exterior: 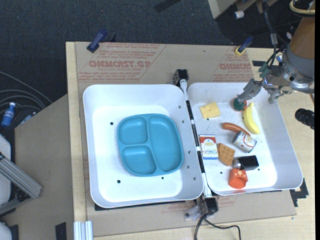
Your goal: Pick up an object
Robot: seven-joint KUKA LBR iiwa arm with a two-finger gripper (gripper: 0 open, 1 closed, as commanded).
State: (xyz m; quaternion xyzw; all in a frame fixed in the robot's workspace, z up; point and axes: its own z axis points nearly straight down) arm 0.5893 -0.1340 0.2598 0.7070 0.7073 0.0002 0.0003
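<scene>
The grey two-finger gripper hung low over the right white plastic bin's far side, just beside the curved yellow banana, seemingly positioned to grasp; its grip state I could not tell.

Glossy white plastic bins; smooth blue plastic plate; matt board bench.

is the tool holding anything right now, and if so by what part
Cannot be told. The tool sits low in the right bin at the top end of the banana, touching or just above it, but no object shows between its tips.
</scene>
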